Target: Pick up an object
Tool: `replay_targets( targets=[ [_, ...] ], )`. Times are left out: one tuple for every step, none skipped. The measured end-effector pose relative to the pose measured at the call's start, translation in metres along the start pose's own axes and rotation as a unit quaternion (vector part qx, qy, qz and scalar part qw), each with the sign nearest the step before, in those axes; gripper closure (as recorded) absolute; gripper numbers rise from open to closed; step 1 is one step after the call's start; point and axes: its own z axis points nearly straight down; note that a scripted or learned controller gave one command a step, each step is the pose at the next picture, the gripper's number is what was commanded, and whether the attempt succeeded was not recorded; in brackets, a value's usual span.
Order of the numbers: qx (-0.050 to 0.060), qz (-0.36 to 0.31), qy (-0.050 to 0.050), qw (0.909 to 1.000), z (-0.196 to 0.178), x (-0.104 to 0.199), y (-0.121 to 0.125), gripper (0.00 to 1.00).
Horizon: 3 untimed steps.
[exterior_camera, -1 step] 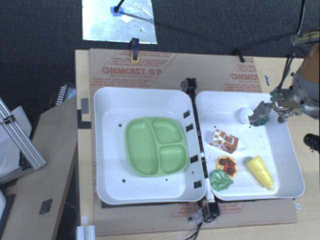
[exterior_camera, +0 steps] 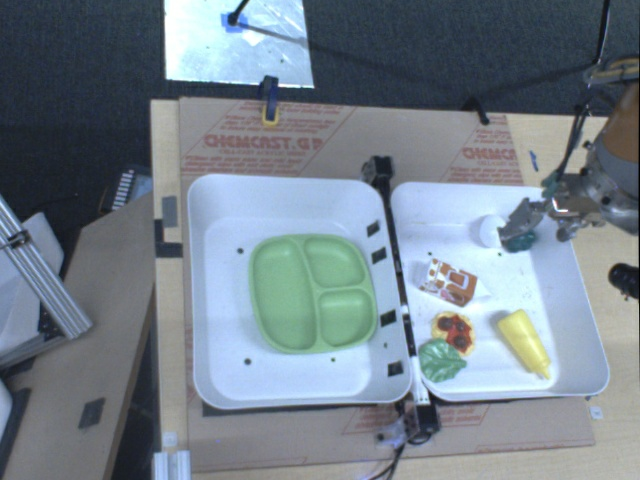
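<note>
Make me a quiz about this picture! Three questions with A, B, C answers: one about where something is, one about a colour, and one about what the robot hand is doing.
1. Where is the green plate?
A. In the left bin
B. In the right bin
C. On the floor

2. What colour is the cone-shaped toy in the right bin?
A. Blue
B. Yellow
C. Black

3. What is the gripper doing?
A. Lifting the green plate
B. Poised over the far side of the right bin, nothing seen between its fingers
C. Carrying the yellow cone

Answers:
1. A, the divided plate lies in the middle of the left bin.
2. B, the cone near that bin's front corner is plainly yellow.
3. B, the gripper is beside a small white round thing, with plate and cone lying far from it.
</note>
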Motion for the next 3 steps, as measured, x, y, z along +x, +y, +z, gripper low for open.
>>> replay_targets(
  targets=[
    [0.002, 0.001, 0.001, 1.0, 0.05, -0.003, -0.01, 0.0],
    [0.002, 0.001, 0.0, 1.0, 0.101, -0.013, -0.008, 0.0],
    [0.001, 0.001, 0.0, 1.0, 0.155, -0.012, 0.003, 0.0]
  ],
)
